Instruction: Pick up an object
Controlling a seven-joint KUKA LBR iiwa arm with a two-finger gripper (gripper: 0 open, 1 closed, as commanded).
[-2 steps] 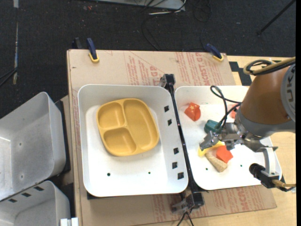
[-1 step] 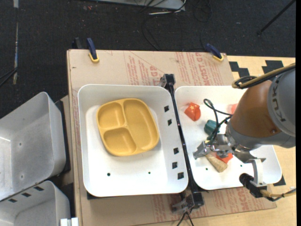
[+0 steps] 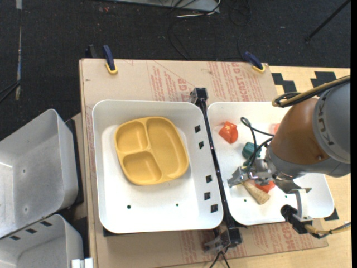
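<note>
My gripper (image 3: 249, 177) hangs low over the middle of the right bin (image 3: 318, 205), under the grey and orange wrist. Just below it lie a tan block (image 3: 257, 194) and a small red piece (image 3: 267, 186), close to or touching the gripper; I cannot tell which. A teal object (image 3: 250, 148) sits just above the gripper, partly behind a black cable. An orange-red object (image 3: 228, 132) rests farther up-left in the same bin. A sliver of something pink (image 3: 274, 128) peeks out beside the arm.
The left bin (image 3: 106, 205) holds a yellow divided plate (image 3: 151, 149). A black divider rail (image 3: 211, 161) runs between the bins. The arm's bulk covers the right bin's right half. Grey tubs (image 3: 33, 166) stand off the bench at left.
</note>
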